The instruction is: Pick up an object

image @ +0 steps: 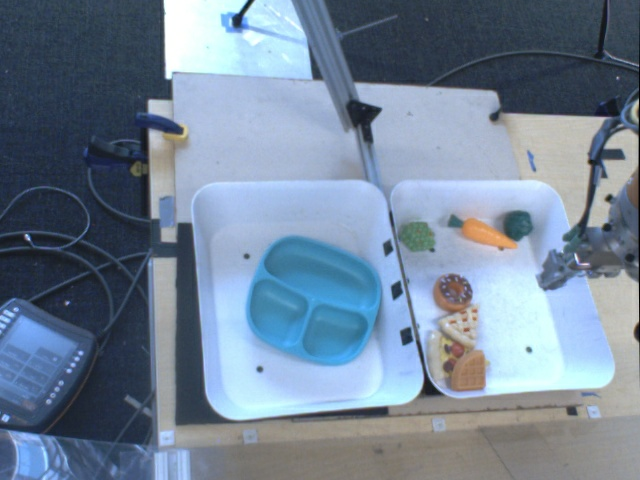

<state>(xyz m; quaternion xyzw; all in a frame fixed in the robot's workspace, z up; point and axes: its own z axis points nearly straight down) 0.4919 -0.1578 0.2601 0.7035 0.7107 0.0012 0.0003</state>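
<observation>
The gripper [556, 271] is hanging over the right bin's [590, 353] edge; whether its jaws are open I cannot tell.

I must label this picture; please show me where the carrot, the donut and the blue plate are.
carrot [487, 233]: camera view, middle of the orange body.
donut [453, 291]: camera view, on its ring, beside the hole.
blue plate [268, 264]: camera view, left rim.

Robotics lab: clamped bench [300, 128], teach pendant [40, 363], loose floor cables [60, 258], 2 bins [300, 193]
</observation>
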